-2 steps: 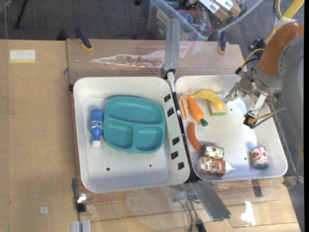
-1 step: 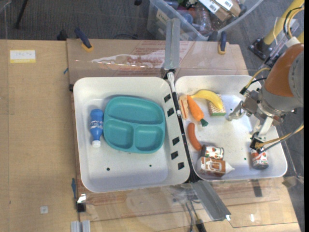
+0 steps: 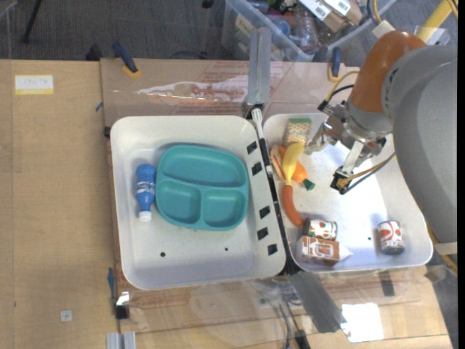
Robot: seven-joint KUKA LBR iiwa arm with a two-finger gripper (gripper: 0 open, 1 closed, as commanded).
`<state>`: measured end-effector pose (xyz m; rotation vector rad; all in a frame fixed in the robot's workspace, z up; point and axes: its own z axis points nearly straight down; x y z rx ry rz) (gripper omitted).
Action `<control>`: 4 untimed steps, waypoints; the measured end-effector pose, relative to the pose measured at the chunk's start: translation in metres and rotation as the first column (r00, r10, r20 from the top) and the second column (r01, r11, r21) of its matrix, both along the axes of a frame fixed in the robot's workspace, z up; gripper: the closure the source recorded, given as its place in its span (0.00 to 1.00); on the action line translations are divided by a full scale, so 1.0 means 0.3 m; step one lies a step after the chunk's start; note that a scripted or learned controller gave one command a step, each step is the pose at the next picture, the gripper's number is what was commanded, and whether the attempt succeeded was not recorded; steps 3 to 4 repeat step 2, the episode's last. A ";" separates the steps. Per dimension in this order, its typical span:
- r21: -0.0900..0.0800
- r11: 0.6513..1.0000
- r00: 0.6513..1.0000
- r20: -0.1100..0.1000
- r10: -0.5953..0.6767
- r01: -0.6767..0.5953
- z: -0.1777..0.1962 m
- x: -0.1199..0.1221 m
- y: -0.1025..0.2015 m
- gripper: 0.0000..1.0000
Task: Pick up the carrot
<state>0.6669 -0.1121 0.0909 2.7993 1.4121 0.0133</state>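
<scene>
Orange with a small green tip, the carrot (image 3: 296, 171) lies in the right bin (image 3: 357, 213), near that bin's left wall and towards its far end. It touches a yellow banana (image 3: 290, 154) that lies just beyond it, and a speckled box (image 3: 298, 131) sits further back in the same corner. A reddish sausage-shaped piece (image 3: 291, 205) lies just on the near side of the carrot, along the left wall. The claw (image 3: 325, 138) hangs over the far part of the right bin, to the right of the box and the banana and apart from the carrot; whether it is spread or pressed together I cannot tell, and nothing shows in its grip. Two red-and-white cans (image 3: 391, 237) and a small carton (image 3: 320, 250) rest at the near edge of this bin. The left bin (image 3: 190, 259) holds a teal divided plate (image 3: 201, 186) with a blue bottle (image 3: 144, 190) beside it. Both bins stand on the wooden table (image 3: 51, 195).
</scene>
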 end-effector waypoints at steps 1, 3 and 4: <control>0.002 0.999 0.999 -0.001 -0.039 0.039 0.002 -0.239 -0.003 0.00; 0.000 0.996 0.996 -0.002 -0.086 0.086 -0.002 -0.048 0.071 0.00; 0.000 0.996 0.996 -0.002 -0.086 0.086 -0.002 -0.048 0.071 0.00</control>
